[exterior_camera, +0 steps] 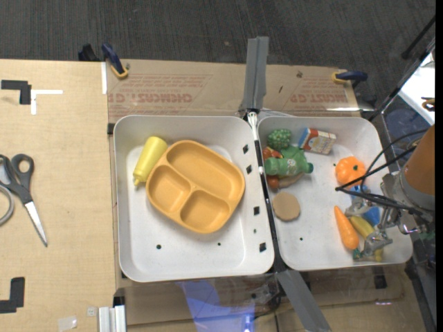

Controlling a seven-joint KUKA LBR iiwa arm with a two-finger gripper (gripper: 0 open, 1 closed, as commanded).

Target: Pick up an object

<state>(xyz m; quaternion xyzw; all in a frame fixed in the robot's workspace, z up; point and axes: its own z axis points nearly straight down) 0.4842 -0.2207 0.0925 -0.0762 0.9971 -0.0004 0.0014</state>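
Note:
The right bin [313,253] holds several toys. At its back are a green broccoli [280,137] and a small red and white box [318,142]. Below them a green bottle [287,164] lies beside an orange fruit [350,169]. A brown round cookie [286,206] rests near the bin's left wall. My gripper [376,239] is low in the bin's front right corner. It hangs over a cluster made of an orange carrot [345,227], a yellow piece [362,226] and a blue piece [369,213]. Whether it holds anything is hidden by the clutter.
The left bin [181,258] carries an orange divided plate [195,185] and a yellow bottle [149,158]. Scissors [25,193] lie on the bench at far left. Black cables [379,164] cross the right bin's right side. Blue clamps [114,59] sit on the cardboard behind.

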